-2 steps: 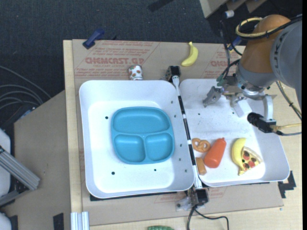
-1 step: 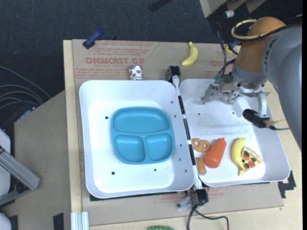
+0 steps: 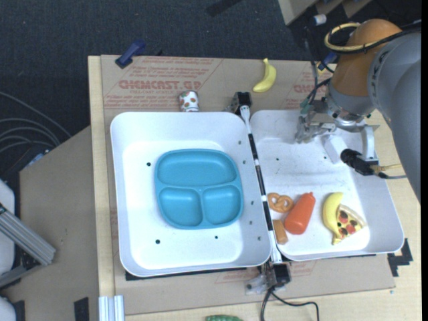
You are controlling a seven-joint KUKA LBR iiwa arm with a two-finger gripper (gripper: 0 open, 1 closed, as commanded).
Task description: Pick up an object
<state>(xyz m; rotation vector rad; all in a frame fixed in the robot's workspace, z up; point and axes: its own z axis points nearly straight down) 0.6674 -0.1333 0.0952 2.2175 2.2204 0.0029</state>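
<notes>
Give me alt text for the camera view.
The gripper hovers over the right bin's far end, away from its pretzel, orange bottle, banana and pizza slice. The left bin holds a blue tray.

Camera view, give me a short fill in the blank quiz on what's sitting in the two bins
The blue divided tray lies in the ____ bin.
The orange bottle lies between the pretzel and the ____ in the right bin.
The gripper hovers over the right bin's ____ end.

Missing words: left; banana; far
</notes>
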